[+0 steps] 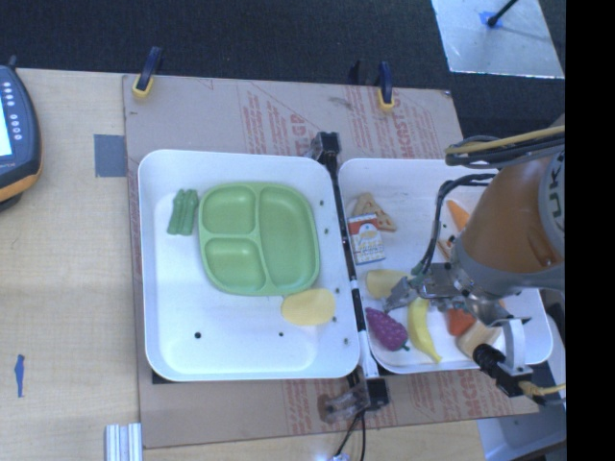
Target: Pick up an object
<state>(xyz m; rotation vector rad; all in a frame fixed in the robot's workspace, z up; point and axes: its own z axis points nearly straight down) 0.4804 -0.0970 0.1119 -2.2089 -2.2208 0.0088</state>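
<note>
Place: robotics lab | Signs: clamps (145, 73) pinning cardboard to a wooden bench (67, 286) | teach pendant (16, 133) | toy food in white bins (154, 257)

I see left bin (173, 344): divided plate (259, 238) in its middle, bean pod (183, 211) just left of it, flat chip-like piece (308, 307) at plate's near right corner | right bin (404, 173): carton (366, 239) by left wall, wedge (373, 212) behind it, banana (423, 329) right of what may be grapes (386, 329) | arm (509, 229) over right side

orange piece (458, 215) half hidden behind arm (509, 229)
</note>
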